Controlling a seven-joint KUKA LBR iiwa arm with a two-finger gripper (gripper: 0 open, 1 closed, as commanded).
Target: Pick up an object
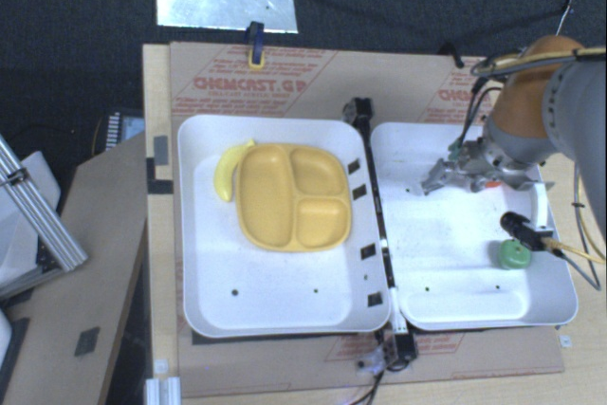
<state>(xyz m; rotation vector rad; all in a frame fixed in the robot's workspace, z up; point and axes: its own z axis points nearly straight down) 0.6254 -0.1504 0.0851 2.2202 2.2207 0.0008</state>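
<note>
A small round green object (513, 254) lies in the right bin (455, 299), near its right wall. My gripper (432, 181) hangs low over the upper middle of that bin, pointing left, well up and to the left of the green object. Nothing shows in its grasp. In the left bin (218, 299) a yellow divided plate (289, 195) lies flat. A yellow banana (225, 172) curves along the plate's left edge, partly tucked under it.
The grey arm with its orange band (531, 100) comes in from the right over the right bin's far corner. A black divider strip (372, 204) runs between the bins. The bins rest on a cardboard sheet (285, 81).
</note>
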